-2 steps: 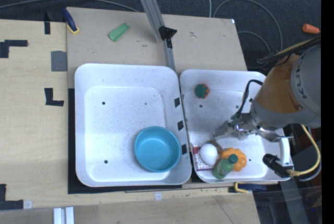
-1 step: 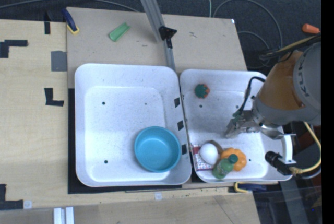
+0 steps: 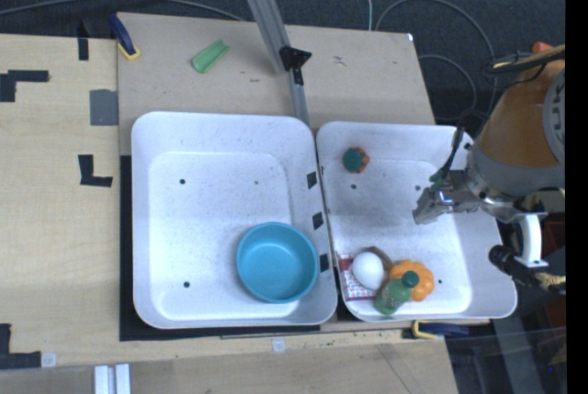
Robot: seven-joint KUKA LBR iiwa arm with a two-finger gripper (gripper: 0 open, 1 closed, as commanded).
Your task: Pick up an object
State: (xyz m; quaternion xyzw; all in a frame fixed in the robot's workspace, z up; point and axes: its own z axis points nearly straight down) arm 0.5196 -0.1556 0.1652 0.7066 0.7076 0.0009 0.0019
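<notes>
The gripper [image 3: 430, 207] hangs over the right-hand bin [image 3: 478, 287] near its right wall, and the fingers' opening cannot be told from this view; nothing is visible between them, so I judge it holds nothing. Candidate objects lie two ways from it. At about seven o'clock, in the bin's near-left corner, sits a tight cluster: a white egg-like ball [image 3: 368, 269], an orange toy [image 3: 415, 278] just beside it, and a green bottle-like piece [image 3: 395, 295] touching the orange one, on a red-printed card. At about ten o'clock, well apart from the cluster, a small green-and-orange ball [image 3: 355, 160] lies alone near the bin's far-left side. The lone ball looks the cleaner target, having no neighbours and, being round, no long axis to align with. The blue bowl [image 3: 276, 262] sits in the left bin [image 3: 156, 199], at about eight o'clock from the gripper and farther off, across the divide.
</notes>
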